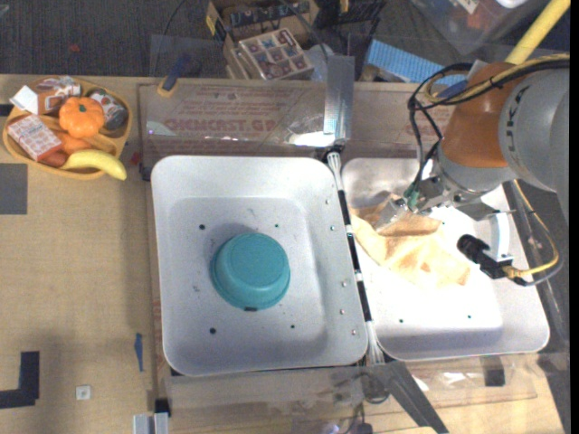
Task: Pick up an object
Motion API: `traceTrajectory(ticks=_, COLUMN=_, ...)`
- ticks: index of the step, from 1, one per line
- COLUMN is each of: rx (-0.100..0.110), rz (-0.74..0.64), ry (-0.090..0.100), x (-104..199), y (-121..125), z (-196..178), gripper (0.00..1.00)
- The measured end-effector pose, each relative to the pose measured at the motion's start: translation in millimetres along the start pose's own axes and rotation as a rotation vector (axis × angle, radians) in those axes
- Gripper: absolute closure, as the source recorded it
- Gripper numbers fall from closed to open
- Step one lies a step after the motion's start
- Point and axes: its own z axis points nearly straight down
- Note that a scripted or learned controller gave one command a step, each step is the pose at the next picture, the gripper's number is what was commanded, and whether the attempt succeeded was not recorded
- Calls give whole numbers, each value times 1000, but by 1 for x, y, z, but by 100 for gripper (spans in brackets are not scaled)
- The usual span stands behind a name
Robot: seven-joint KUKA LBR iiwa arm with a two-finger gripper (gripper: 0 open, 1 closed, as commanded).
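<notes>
Tan cloth (412, 247), soft and crumpled, in the right bin (452, 333), directly beneath the gripper (404, 202), upper fold seemingly at its tip. Jaw state impossible to tell. Teal bowl (251, 270), smooth, round, upturned, in the left bin (181, 206).

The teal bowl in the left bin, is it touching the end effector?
Apart. The camera view shows the teal bowl alone in the left bin, while the end effector is over the right bin, past the divide.
</notes>
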Motion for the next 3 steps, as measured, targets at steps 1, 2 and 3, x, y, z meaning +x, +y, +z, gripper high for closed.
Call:
traceTrajectory(ticks=1, rx=-4, rz=1, ry=-3, x=-1, y=1, z=-11, gripper=100)
traceTrajectory(ticks=2, rx=-4, rz=1, ry=-3, x=-2, y=1, z=-11, gripper=0)
traceTrajectory(ticks=3, rx=7, rz=-98, ry=1, x=-3, y=21, z=13, gripper=0)
